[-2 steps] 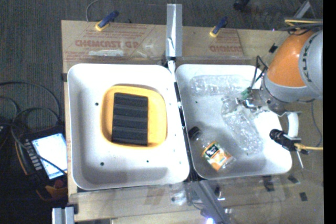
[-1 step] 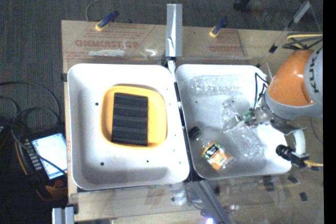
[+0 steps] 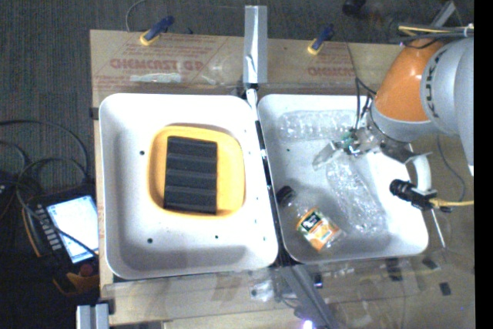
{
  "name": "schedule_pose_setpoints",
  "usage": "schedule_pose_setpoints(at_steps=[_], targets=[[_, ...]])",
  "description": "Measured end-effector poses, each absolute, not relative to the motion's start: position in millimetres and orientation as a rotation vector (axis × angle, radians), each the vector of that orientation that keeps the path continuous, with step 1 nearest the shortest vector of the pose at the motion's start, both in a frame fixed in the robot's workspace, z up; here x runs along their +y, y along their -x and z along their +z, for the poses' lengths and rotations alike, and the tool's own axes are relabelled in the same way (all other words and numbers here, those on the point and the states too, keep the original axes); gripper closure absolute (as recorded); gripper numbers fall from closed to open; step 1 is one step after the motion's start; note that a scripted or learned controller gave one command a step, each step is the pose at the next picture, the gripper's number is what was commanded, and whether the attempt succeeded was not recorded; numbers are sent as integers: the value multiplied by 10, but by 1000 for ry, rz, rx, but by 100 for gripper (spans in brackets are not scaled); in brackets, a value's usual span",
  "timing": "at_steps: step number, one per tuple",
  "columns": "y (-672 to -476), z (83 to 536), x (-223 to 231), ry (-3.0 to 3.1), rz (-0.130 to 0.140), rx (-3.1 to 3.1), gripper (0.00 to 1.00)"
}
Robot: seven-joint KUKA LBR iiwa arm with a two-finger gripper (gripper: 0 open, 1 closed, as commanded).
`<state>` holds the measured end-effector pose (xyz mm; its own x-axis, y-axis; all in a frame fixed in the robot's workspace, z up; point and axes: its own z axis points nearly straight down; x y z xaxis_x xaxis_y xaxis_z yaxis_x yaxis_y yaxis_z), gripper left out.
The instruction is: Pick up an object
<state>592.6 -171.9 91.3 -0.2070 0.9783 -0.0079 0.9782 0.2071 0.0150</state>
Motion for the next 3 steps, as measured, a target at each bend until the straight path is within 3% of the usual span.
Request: schedule_pose_setpoints(at_steps=[1,2,3], targets=[[-5855,1702,-1297,-2057,-1,2374,0],[-5672,934,-1584,-1927,2,2481,0],[-5387,917,-1723,-2022,14,2384,0]])
